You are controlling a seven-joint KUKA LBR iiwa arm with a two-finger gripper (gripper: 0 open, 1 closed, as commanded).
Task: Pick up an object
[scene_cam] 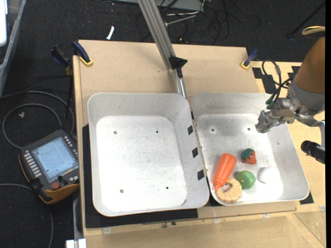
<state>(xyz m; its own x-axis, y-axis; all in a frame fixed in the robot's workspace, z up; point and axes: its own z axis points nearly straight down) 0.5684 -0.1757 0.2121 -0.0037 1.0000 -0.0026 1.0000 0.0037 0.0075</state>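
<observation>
Whether the fingers of the gripper [262, 124] are apart or together cannot be told from this view; they point down and to the left over the right bin [227, 120], near its far right corner, and nothing shows between them. Above the gripper the arm [310, 81] comes in from the right, its orange band just over the grey wrist. All the objects lie grouped in the right bin's near half. An orange carrot [224, 169] lies aslant, its thin end toward the near edge, where it touches a tan round piece [229, 190] at the bin's near rim. Just right of that sits a green ball [246, 179], and beyond it a small red and green toy [249, 156]. A white ball [267, 175] rests near the bin's right wall. The left bin [103, 107] lies beside it, their rims overlapping along the middle of the bench [134, 71]. A pendant [51, 161] sits on the floor off the bench's left edge.
</observation>
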